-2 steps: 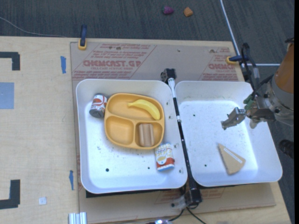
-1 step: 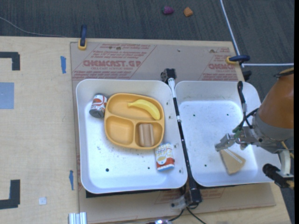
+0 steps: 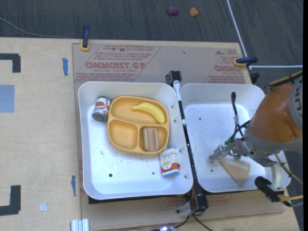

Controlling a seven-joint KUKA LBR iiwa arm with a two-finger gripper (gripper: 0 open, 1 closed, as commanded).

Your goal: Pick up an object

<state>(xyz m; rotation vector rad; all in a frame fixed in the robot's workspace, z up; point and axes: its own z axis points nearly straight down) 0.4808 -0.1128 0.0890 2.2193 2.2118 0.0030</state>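
Over the right bin (image 3: 211, 93), the hand (image 3: 217, 154) (spread, ungrasping) nears a tan wedge (image 3: 237, 169).

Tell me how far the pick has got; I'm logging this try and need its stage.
Done: the arm has reached into the right bin, and the gripper sits low beside the tan wedge. In hand: nothing I can confirm; the wedge lies on the bin floor. Left: grasping and lifting. In the left bin, the banana, can and small carton lie away from the gripper.
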